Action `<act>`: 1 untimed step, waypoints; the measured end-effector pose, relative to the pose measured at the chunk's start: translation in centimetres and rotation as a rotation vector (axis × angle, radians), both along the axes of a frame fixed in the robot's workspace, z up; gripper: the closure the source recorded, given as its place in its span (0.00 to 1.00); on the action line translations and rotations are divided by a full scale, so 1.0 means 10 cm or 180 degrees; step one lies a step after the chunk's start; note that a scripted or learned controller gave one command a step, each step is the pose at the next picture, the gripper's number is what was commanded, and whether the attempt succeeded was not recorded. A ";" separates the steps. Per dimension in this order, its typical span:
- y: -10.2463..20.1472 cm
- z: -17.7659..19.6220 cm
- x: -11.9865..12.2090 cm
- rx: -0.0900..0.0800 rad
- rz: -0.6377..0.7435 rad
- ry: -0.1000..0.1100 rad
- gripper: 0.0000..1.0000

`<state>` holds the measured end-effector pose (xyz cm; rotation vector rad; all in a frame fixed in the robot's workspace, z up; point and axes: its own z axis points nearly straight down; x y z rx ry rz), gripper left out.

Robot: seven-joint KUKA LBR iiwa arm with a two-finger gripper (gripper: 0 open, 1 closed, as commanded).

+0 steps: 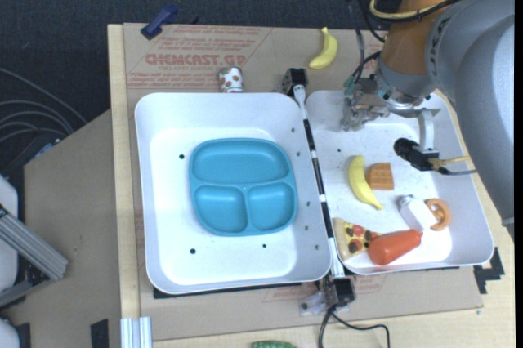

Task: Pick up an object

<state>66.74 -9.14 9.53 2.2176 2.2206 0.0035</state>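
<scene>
Nearest the camera, along the right bin's (466, 252) front edge, a pizza slice (353, 237) and an orange carrot (394, 246) are lying side by side, with a banana (360, 181), a brown waffle piece (379, 176), a small white bottle (414, 212) and a pretzel (438, 213) sitting nearer the bin's middle, while the left bin (155, 175) is holding a blue divided plate (242, 185). These are looking like light, stiff, smooth plastic toys; the banana, lying apart from its neighbours, is probably offering the easiest hold across its narrow middle, though it may slip. Hovering over the right bin's back edge, the gripper (359, 111) is carrying nothing visible, and whether it is spread or pressed together cannot be told.
</scene>
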 end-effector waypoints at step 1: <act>0.00 0.00 0.00 0.0000 0.0000 0.0002 0.00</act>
